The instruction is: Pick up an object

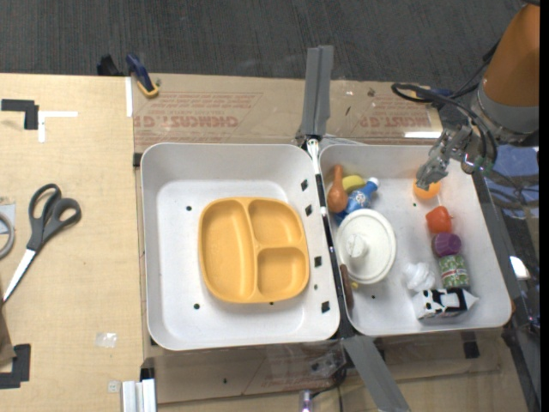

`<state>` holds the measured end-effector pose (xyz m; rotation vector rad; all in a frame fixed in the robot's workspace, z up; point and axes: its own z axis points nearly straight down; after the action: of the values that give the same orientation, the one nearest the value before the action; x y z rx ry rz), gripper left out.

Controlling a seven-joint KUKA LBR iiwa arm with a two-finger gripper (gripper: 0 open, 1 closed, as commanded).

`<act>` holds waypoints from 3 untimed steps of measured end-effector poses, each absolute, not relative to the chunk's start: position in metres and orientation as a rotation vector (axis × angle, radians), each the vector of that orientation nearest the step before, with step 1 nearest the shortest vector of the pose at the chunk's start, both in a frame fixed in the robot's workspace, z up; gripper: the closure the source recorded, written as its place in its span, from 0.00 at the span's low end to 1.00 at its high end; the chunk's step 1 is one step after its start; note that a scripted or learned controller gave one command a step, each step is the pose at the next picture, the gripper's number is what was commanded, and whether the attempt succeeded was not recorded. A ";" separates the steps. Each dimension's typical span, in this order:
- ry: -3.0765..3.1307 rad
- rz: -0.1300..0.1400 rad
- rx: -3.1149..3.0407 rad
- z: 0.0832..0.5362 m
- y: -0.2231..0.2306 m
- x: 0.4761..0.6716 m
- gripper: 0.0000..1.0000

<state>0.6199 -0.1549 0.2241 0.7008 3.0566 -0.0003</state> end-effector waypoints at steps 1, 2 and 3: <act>3.087 0.000 0.574 0.092 -0.165 0.543 1.00; 3.136 -0.002 0.047 0.193 -0.222 0.512 1.00; 3.121 0.001 0.339 0.092 -0.197 0.498 1.00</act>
<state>0.4980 -0.1967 0.0921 0.3394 3.1207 0.0011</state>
